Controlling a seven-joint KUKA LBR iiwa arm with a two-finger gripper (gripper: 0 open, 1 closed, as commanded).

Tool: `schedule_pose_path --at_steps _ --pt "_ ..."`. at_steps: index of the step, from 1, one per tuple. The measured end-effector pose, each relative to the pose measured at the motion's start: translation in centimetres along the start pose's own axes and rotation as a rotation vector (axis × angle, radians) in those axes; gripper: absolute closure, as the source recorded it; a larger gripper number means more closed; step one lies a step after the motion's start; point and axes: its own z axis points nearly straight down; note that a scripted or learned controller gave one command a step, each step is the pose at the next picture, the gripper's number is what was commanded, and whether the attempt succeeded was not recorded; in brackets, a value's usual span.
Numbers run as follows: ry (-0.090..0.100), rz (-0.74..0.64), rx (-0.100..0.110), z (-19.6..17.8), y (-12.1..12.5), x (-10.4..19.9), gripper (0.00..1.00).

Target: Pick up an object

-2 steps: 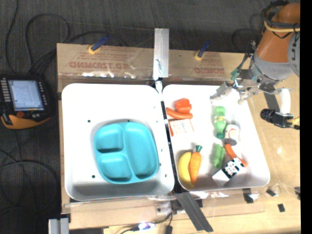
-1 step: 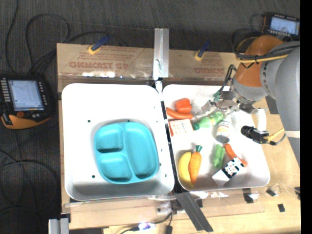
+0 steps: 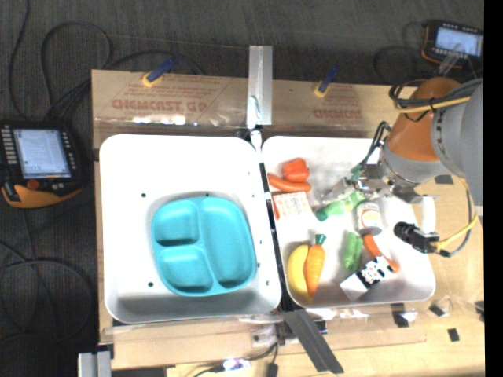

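Observation:
The right bin (image 3: 409, 293) holds toy food: a red pepper (image 3: 295, 168) over an orange chili (image 3: 288, 184), a white card (image 3: 291, 206), a green piece (image 3: 336, 207), a yellow fruit (image 3: 296, 267), an orange carrot (image 3: 314, 263), a green pod (image 3: 351, 249), a small bottle (image 3: 369, 217), a second small carrot (image 3: 372, 248) and a black-and-white box (image 3: 370, 274). My gripper (image 3: 360, 182) hangs low in the upper right part of this bin, just above and right of the green piece, beside the bottle. Nothing visibly sits in its grasp.
The left bin (image 3: 126, 171) carries a blue divided plate (image 3: 204, 243). A metal strip (image 3: 259, 85) stands at the back between the bins. Handheld pendants lie at the far left (image 3: 38, 163) and top right (image 3: 454, 44). Cables trail off the arm on the right (image 3: 452, 242).

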Motion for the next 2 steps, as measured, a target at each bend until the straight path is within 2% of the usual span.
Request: schedule_pose_path --at_steps 1,2 --pt "0.001 0.000 -0.003 -1.0 0.1 0.0 1.00" --pt "0.002 0.031 0.015 -12.0 2.3 4.5 1.00"
